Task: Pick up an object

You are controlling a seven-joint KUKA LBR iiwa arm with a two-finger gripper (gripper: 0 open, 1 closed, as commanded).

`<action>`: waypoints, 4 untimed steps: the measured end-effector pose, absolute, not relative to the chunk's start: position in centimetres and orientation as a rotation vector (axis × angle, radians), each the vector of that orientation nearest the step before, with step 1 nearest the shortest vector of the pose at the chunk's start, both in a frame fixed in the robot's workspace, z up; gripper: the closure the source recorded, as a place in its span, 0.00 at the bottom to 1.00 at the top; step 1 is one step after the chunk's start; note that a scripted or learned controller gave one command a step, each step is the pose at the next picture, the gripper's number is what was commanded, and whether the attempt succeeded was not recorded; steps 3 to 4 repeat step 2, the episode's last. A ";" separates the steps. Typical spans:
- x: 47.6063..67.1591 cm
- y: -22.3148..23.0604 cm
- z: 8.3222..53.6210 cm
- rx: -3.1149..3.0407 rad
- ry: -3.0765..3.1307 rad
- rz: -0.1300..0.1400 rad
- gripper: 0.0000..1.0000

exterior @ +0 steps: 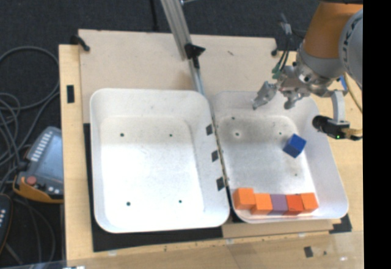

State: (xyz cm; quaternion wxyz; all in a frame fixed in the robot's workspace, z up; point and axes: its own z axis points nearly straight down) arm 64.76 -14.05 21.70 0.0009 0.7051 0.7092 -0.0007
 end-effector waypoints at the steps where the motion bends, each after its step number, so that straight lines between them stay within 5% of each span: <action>1: 66.6 -9.5 17.8 2.216 2.229 -0.001 0.00; 2: 67.8 -17.2 9.3 2.226 2.216 -0.008 0.00; 4: 67.8 -17.2 9.3 2.226 2.216 -0.008 0.00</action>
